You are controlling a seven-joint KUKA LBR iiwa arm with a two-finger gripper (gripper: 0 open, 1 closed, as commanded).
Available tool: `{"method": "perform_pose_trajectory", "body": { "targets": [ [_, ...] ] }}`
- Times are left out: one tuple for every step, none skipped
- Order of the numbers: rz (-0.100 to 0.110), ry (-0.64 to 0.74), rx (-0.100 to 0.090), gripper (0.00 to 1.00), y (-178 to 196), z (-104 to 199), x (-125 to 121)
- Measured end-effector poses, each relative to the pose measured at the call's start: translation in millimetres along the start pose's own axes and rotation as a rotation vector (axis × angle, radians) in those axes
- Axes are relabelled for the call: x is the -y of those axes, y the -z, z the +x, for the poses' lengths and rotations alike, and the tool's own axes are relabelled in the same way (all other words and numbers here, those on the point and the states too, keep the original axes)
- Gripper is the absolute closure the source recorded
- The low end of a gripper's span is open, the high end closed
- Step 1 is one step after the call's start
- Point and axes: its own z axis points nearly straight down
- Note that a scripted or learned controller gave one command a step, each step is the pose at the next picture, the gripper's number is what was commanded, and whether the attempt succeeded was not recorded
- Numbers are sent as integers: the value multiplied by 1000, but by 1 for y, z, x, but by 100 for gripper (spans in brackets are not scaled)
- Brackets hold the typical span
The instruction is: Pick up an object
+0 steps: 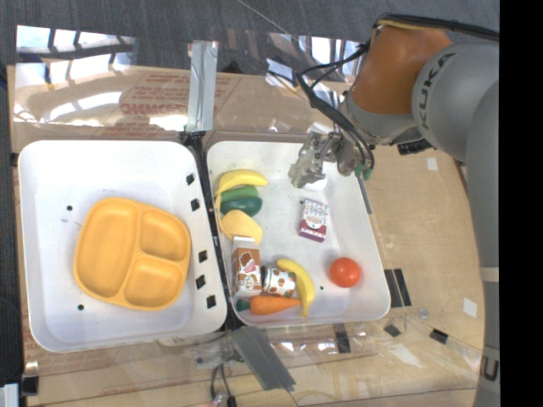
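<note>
My gripper (307, 170) hangs over the back of the right bin (366, 253), fingers pointing down-left, with nothing visible between them. Below it lie a small red-and-white carton (314, 220) and a red tomato (344, 272). To its left sit a yellow banana (241, 179), a green pepper (240, 200) and a yellow lemon-like piece (242, 225). At the bin's front are a brown carton (246, 271), a can (277, 281), a second banana (299, 283) and an orange carrot (270, 306).
The left bin (51, 176) holds a yellow divided tray (131, 252). A black ridge (204, 227) separates the two bins. Cardboard and tape lie behind the bins. The arm's orange band (394, 70) looms over the right bin's back right corner.
</note>
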Motion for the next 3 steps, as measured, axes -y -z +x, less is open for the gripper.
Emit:
{"method": "perform_pose_trajectory", "body": {
  "targets": [
    [2,128,4,100,90,18,-5],
    [-1,113,-14,100,-9,84,-26],
    [0,491,-3,100,0,68,3]
  ]
}}
